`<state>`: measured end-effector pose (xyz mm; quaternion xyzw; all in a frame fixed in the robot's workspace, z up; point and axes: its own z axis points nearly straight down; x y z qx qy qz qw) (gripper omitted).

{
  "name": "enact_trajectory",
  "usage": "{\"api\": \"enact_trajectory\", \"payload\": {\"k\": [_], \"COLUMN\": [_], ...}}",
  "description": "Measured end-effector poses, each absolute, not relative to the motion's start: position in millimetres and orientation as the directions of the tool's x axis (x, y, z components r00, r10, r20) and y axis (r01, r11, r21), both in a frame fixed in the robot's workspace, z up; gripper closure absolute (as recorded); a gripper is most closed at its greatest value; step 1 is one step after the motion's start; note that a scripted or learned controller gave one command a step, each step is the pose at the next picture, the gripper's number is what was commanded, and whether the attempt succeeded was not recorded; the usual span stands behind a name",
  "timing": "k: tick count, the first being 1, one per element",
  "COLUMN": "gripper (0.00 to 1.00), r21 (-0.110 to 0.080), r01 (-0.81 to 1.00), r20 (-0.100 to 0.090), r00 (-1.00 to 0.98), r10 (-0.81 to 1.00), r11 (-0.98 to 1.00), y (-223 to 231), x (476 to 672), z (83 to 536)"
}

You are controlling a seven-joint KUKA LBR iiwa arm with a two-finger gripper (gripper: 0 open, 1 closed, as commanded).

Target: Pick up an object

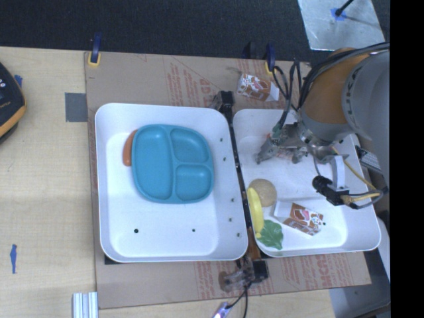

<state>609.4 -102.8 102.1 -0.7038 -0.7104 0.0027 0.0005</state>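
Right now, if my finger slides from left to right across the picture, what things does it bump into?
Orange hot dog → blue divided plate → yellow banana → small brown-and-white packet.
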Motion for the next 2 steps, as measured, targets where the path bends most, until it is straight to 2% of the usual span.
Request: {"api": "enact_trajectory", "payload": {"k": [1, 2], "gripper": [0.0, 1.0], "r21": [0.004, 0.004], "r01": [1.0, 1.0], "r20": [-0.001, -0.001], "r00": [-0.005, -0.009], "r10": [1.0, 1.0], "r11": [0.005, 0.009], "y": [-119.9, -120.0], "x": [658.8, 659.5], "z": [96.2, 107.9]}}
